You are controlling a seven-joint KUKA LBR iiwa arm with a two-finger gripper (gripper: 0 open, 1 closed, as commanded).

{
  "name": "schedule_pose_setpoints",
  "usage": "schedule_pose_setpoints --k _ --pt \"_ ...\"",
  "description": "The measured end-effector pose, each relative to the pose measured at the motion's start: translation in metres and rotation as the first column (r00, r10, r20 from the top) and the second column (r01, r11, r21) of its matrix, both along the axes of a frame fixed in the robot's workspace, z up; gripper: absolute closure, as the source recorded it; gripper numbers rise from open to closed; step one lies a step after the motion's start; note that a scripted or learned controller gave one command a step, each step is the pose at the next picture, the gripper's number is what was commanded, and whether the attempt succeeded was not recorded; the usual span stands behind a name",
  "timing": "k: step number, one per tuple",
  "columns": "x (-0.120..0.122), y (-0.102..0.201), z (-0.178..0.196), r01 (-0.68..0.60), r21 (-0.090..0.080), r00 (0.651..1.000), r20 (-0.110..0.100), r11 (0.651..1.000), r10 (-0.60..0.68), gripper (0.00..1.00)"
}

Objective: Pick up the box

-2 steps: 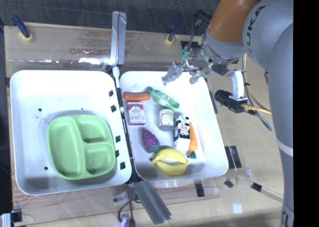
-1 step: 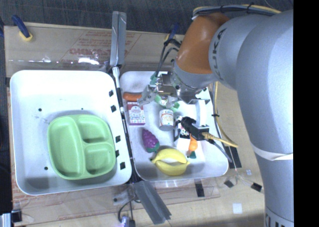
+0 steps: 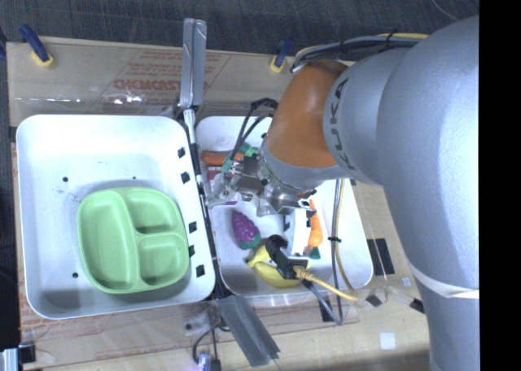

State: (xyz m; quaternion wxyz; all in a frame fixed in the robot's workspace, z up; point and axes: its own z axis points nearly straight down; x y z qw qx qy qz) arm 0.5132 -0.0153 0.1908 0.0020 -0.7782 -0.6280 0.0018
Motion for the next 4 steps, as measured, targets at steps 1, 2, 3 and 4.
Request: schedule_pose_setpoints --k 1,2,3,4 --pt "-0.037 -0.081 -0.100 0.115 0.000 0.993 0.001 0.993 -0.115 0.00" --pt "0.016 -0.084 -0.100 0.303 -0.001 0.953 0.001 0.953 -0.303 0.00" --pt "0.061 -0.111 0.100 0.168 0.000 0.986 0.005 0.986 -0.168 0.00" --pt "0.021 -0.108 0.219 0.147 0.000 0.989 0.009 0.989 -0.147 0.00"
